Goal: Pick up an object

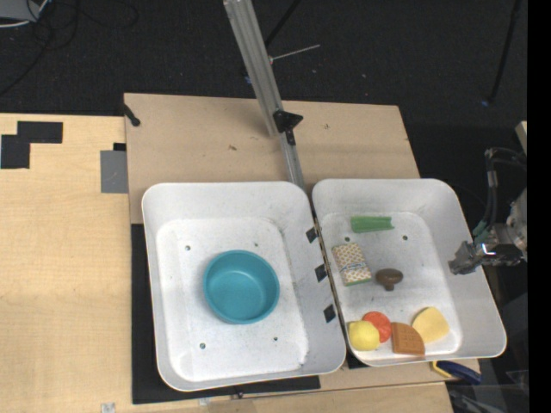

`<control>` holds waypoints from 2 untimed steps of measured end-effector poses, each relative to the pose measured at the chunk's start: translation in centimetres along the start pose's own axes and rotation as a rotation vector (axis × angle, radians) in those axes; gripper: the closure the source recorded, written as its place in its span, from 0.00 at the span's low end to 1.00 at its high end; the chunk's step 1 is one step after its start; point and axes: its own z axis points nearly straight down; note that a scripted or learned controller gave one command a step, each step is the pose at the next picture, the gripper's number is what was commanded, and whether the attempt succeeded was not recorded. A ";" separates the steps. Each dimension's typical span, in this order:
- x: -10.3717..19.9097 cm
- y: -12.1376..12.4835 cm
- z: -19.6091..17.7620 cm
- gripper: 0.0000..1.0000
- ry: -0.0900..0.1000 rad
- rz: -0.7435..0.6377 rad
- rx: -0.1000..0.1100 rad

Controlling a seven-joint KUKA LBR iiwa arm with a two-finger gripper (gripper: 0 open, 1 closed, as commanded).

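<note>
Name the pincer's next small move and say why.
Probably move the pincer inward from the right bin's outer rim toward the brown knob-shaped object. It sits at the rim, holding nothing, and that object lies nearest with bare floor around it.

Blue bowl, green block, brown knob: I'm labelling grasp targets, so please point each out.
Blue bowl (242,286), camera view, inner floor.
Green block (371,224), camera view, top face.
Brown knob (389,277), camera view, rounded top.
</note>
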 end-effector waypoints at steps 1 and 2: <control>0.0 0.1 -5.2 1.00 0.000 0.000 0.001; 4.8 1.7 -4.4 1.00 0.002 -0.004 0.005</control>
